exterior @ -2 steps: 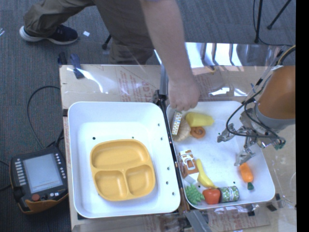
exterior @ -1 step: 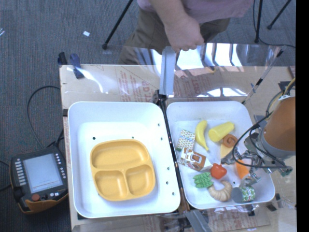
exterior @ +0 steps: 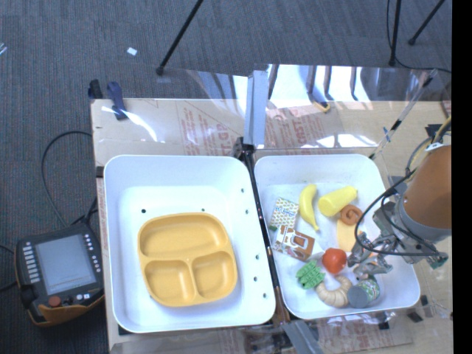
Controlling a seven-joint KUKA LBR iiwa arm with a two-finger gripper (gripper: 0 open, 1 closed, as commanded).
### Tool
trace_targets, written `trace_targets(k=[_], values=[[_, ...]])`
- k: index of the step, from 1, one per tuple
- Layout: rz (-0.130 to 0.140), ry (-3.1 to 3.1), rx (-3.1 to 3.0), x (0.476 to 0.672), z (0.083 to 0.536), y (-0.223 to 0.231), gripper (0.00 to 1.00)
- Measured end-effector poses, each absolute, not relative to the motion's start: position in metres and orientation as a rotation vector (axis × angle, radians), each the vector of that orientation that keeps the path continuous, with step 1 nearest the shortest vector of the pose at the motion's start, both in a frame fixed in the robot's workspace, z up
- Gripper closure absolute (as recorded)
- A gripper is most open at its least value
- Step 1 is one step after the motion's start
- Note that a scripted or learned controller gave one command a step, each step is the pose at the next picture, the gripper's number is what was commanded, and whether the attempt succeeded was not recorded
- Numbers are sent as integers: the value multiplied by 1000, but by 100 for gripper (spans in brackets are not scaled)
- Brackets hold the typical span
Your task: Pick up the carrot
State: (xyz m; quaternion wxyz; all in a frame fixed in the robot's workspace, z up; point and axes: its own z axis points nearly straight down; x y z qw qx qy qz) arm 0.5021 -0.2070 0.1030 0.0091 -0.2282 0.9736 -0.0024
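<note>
A pale orange elongated piece (exterior: 344, 236), which may be the carrot, lies in the right bin (exterior: 295, 169) just below a small orange-brown ring (exterior: 351, 214). My gripper (exterior: 369, 262) hangs low over the bin's right front part, just right of that piece and of a red tomato (exterior: 334, 259). It is wrapped in cables, and I see nothing held in it. The arm's orange band (exterior: 436, 190) stands above the bin's right rim.
The right bin also holds a banana (exterior: 308, 206), a yellow lump (exterior: 338, 200), two small cartons (exterior: 289, 231), a green item (exterior: 310, 274), a beige curved piece (exterior: 333, 291) and a grey round piece (exterior: 363, 293). The left bin (exterior: 125, 175) holds a yellow divided plate (exterior: 187, 258).
</note>
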Motion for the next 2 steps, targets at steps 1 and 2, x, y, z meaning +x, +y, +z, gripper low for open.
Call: trace_targets(k=[1, 2], values=[[-15, 3027, -712, 507, 106, -206, 0], [-8, 3031, -723, 506, 115, -204, 100]])
